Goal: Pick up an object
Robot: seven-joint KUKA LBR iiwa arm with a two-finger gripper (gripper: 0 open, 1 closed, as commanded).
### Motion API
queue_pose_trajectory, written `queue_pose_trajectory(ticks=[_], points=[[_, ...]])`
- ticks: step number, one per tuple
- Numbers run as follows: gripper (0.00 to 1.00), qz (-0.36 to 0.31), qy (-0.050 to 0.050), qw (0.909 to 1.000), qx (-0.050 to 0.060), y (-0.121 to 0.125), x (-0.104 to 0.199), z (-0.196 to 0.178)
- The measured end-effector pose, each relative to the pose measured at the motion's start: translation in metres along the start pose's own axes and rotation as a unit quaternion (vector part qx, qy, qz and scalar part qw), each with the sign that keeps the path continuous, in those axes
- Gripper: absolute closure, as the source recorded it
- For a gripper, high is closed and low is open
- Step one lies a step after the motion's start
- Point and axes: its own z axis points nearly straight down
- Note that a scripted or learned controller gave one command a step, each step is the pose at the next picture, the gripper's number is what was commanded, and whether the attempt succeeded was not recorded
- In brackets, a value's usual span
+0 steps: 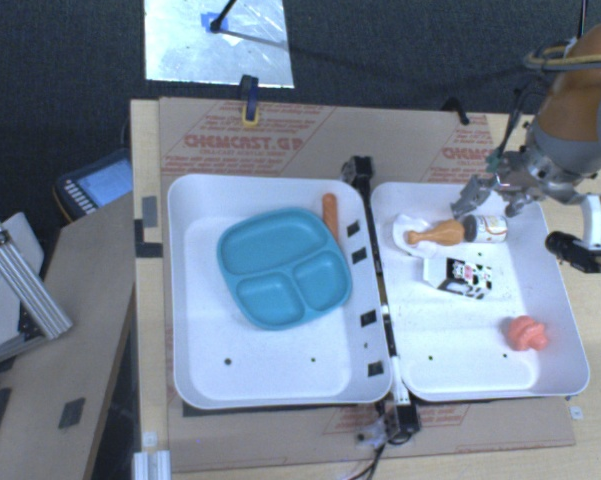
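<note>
I see the claw (pixel 490 196) hanging over the far part of the right bin (pixel 555 298). It comes in from the right, under the grey arm with the orange band (pixel 580 93). I can see grey fingers (pixel 467 196) pointing down and to the left, but I cannot tell how wide they are or if they hold anything.

Just below the claw, in the far left part of the right bin, lies a small wooden toy shaped like a bottle (pixel 438 233). It lies on its side with its dark end toward the right. It rests on a bit of white paper (pixel 408 230). Just beside its dark end is a small white cup thing (pixel 491 229), right under the claw. I cannot tell if the claw touches either one.

A little nearer to me, in the middle of the same bin, lies a flat black and white card (pixel 462 275). In the near right corner sits a pink lump (pixel 525 333), well apart from the claw.

The left bin (pixel 195 368) holds a blue plate with three parts (pixel 283 266). An orange stick (pixel 330 216) lies at the plate's far right edge.

Both bins sit on a brown board (pixel 310 128) on the surface.
</note>
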Motion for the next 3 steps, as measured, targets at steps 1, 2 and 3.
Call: queue_pose_trajectory(ticks=[1, 2, 3], points=[[0.00, 0.001, 0.000, 1.0000, 0.001, 0.006, -0.007, 0.056], [0.00, 0.000, -0.002, 1.0000, -0.008, 0.011, -0.009, 0.083], [1.00, 0.000, -0.005, 0.9999, -0.009, 0.012, -0.011, 0.073]])
